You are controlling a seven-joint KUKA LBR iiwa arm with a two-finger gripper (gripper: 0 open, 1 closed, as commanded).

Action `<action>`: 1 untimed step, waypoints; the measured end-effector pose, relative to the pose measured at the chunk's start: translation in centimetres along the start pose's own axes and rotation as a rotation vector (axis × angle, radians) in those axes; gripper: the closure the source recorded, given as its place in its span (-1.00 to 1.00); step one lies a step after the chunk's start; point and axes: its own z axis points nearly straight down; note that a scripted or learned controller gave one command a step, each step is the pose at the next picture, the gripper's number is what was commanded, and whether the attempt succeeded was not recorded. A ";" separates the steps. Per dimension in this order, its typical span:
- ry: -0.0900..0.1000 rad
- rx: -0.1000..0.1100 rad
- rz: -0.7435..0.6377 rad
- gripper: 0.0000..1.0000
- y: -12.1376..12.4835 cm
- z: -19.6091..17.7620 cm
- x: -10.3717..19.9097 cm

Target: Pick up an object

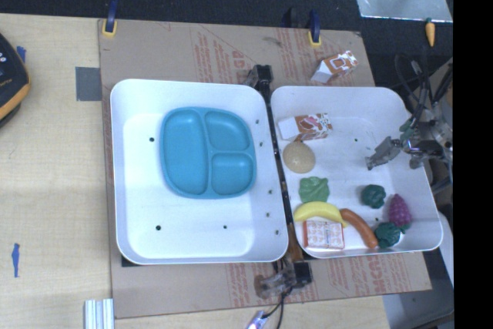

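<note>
Cardboard-covered bench bearing two glossy white bins. Gripper (387, 151) hovering over right bin (347, 108), metal fingers (379, 158) spread, gripping nothing. Just beside: bumpy green broccoli (374, 196), purple grapes (398, 209). Compartmented blue plate (208, 152) lying in left bin (131, 166).

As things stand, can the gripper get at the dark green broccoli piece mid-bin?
Probably yes. The gripper hangs over the right bin, just up from the dark green broccoli piece, which lies apart from the purple grapes, with bare floor around it.
</note>
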 end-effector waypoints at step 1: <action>0.000 0.002 0.000 -1.00 -1.1 10.8 -2.1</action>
